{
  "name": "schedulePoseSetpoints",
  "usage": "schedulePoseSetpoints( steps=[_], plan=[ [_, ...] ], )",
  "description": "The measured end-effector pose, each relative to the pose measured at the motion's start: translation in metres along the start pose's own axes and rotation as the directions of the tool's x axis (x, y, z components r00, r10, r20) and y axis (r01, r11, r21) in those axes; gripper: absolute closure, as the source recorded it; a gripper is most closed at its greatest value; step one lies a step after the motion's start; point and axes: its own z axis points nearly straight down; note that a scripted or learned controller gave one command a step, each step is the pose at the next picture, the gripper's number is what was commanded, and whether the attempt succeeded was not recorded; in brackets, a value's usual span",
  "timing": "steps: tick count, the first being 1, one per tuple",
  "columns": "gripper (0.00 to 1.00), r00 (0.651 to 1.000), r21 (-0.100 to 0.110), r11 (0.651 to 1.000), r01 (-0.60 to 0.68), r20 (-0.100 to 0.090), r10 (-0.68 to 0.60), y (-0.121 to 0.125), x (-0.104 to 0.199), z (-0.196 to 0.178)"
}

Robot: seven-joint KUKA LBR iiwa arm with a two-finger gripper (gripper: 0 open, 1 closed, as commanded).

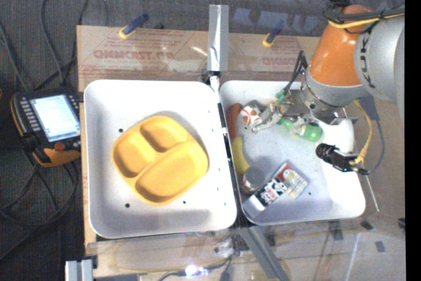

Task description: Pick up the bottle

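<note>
Green bottle (304,129) half hidden under wrist — fingers (266,120) beside it, grip state unclear.

Tray (161,158) in left bin (99,141); bottle (304,127), carton (279,185) in right bin (342,201).

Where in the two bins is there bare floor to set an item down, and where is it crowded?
Bare floor rings the yellow tray in the left bin. In the right bin, only the near-right corner beyond the milk carton is bare; around the gripper and green bottle it's crowded.
</note>
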Motion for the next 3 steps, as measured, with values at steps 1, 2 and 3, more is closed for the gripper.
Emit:
schedulePoseSetpoints(
  steps=[1, 2, 3],
  plan=[
    [0.00, 0.993, -0.002, 0.993, -0.114, 0.002, 0.114, 0.034, -0.032, -0.018],
    [0.00, 0.989, -0.002, 0.989, -0.151, 0.004, 0.151, 0.043, -0.081, 0.014],
    [0.00, 0.976, -0.006, 0.976, -0.219, -0.001, 0.219, 0.058, -0.108, 0.088]
  ],
)
